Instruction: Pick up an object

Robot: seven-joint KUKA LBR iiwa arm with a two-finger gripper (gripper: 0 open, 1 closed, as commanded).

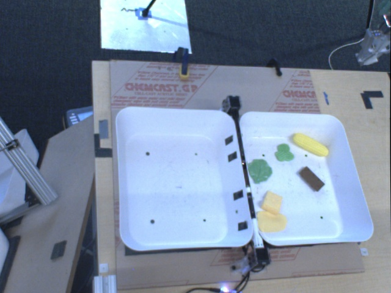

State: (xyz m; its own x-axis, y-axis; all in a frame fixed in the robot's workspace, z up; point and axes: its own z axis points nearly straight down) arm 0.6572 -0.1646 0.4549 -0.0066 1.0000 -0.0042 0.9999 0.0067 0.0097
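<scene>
Yellow pieces (272,213), green pieces (260,170), corn (310,144) lie in right bin (351,182).

Two bins side by side on the bench (104,182), right bin (351,182) holding corn cob (310,144) far right, block (311,179) just nearer, broccoli pieces (260,170) left, cheese pieces (272,213) near left, left bin (128,182) beside it.

two white bins (177,118) sit on a tan table (342,87) printed with red lettering. in the right bin: a yellow corn cob (310,144), two green leafy pieces (260,170), a dark brown block (311,179), and pale yellow pieces (272,212) at six o'clock.
</scene>
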